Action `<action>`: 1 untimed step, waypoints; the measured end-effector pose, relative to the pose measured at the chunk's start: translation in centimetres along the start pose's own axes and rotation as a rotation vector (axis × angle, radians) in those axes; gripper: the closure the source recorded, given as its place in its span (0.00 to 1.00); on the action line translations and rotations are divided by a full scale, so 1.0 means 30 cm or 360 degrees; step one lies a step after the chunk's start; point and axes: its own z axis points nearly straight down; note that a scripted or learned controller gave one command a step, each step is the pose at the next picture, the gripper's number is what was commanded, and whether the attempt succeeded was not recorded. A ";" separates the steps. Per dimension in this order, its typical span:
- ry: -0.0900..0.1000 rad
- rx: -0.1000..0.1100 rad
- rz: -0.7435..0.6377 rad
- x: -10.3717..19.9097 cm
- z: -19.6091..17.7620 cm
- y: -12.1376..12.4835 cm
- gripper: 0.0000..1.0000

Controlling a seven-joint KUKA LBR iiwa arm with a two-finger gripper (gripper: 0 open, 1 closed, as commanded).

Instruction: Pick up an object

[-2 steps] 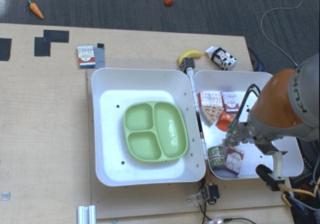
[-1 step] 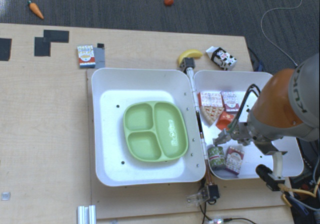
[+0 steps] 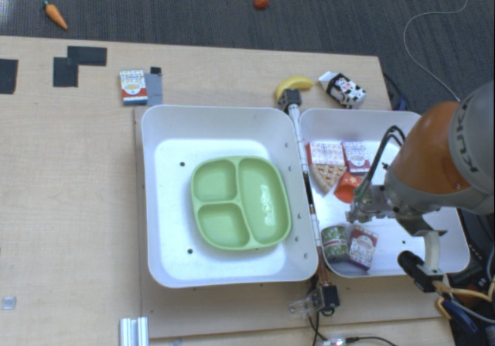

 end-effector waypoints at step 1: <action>0.0000 0.0000 0.0000 0.000 0.000 0.000 0.00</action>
